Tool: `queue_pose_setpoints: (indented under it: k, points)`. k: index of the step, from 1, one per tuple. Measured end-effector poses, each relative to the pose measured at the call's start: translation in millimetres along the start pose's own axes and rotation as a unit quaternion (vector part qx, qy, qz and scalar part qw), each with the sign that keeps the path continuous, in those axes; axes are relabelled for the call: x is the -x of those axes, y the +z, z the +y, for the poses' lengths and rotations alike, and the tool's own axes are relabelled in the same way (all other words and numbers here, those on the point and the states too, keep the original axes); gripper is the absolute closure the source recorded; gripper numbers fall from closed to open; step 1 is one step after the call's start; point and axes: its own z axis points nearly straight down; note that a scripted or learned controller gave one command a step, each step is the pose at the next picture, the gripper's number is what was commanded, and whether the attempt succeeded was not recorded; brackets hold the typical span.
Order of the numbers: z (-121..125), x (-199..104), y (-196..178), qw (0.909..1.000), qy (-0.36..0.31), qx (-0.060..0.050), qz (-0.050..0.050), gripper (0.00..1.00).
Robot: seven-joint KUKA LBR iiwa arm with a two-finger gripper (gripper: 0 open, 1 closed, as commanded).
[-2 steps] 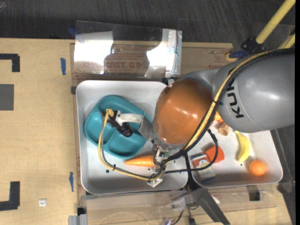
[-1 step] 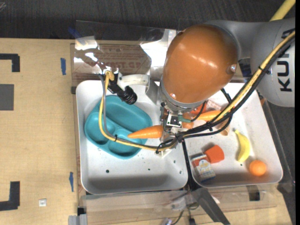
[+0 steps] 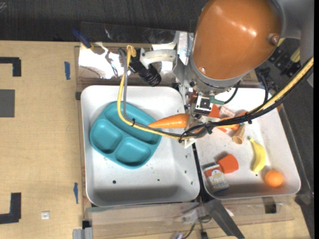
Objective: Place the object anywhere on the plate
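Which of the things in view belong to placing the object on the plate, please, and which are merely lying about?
Job in hand:
carrot
teal divided plate
gripper

Lying about, in the right bin:
banana
orange
ice-cream cone
small carton

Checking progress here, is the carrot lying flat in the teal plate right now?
No, the carrot sits over the plate's right edge, by the end effector.
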Motion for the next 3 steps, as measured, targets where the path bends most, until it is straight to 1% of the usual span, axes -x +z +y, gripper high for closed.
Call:
queue_pose_setpoints:
  k: [1, 2, 3]
  points:
    - [-12, -81, 107, 0.9998, 0.016, 0.002, -0.009, 1.0]
    - [-9, -67, 80, 1.0, -0.001, 0.001, -0.003, 1.0]
    - [27, -98, 94, 0.9997, 0.023, 0.0, -0.002, 1.0]
